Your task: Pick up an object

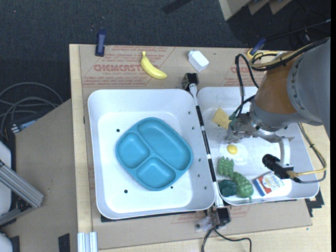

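Brown worktop (77,98) carries two white bins edge to edge. The left bin (105,193) has a blue divided plate (153,152) at its middle, with bare floor all round it. The right bin (223,97) is crowded. There the tool (234,136) hangs between a yellow wedge (221,118) and a toy fried egg (232,150), near the shared edge. Whether it is apart or together cannot be told. Green pieces (226,166) sit toward the near rim.

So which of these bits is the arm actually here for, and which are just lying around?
Likely part of the job: gripper, over the right bin; in that bin, yellow wedge, toy fried egg, green pieces, small carton.
Just lying about: banana, white block and blue object on the bench outside the bins; blue divided plate in the left bin.
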Robot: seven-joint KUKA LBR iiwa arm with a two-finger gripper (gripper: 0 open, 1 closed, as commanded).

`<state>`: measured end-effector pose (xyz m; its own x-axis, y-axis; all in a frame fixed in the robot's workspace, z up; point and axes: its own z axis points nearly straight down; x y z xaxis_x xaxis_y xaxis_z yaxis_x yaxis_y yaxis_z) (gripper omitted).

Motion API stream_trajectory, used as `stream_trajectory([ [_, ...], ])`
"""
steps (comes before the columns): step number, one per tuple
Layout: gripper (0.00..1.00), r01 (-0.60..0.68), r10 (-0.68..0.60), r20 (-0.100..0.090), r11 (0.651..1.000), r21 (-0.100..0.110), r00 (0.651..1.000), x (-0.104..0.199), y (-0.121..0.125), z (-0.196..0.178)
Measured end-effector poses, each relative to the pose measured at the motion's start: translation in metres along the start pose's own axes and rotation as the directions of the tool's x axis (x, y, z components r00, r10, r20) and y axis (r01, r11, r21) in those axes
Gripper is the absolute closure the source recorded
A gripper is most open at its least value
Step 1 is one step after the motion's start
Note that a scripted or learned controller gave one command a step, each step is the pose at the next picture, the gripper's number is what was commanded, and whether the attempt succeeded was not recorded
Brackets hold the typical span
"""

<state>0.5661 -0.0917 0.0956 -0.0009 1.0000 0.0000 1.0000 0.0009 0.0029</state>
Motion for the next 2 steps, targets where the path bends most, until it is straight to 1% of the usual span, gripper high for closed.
stream_trajectory([
  [1, 0.0, 0.0, 0.0, 0.0, 1.0, 0.001, 1.0, 0.0, 0.0, 0.0],
  [2, 0.0, -0.002, 0.002, -0.001, 1.0, 0.005, 1.0, -0.003, -0.042, 0.011],
])
